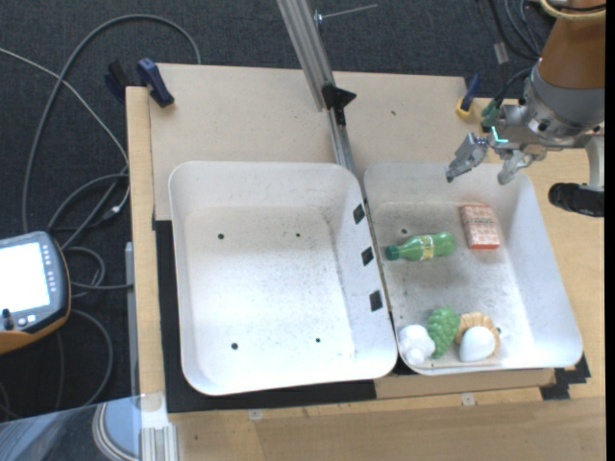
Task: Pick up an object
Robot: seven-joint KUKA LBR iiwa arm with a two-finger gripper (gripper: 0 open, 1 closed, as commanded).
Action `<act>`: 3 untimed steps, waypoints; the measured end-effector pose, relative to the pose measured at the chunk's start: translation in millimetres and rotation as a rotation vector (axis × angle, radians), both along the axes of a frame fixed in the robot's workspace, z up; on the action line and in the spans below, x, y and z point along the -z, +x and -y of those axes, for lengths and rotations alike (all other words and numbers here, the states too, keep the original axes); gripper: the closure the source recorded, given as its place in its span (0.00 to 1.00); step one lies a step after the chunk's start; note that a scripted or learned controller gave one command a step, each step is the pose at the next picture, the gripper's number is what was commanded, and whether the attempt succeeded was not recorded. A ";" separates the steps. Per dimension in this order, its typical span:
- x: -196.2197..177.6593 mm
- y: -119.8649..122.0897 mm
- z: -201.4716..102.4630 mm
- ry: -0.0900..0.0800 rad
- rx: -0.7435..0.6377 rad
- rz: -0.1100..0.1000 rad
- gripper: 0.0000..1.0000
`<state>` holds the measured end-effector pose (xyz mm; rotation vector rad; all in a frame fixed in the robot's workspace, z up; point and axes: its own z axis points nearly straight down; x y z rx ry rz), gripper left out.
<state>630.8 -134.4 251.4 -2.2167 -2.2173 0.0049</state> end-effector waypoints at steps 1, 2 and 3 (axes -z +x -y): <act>-2.5 0.4 0.0 -0.001 -0.001 0.004 0.00; 60.3 -0.8 2.3 0.000 0.000 -0.001 0.00; 112.8 8.2 2.8 0.000 -0.001 -0.001 0.00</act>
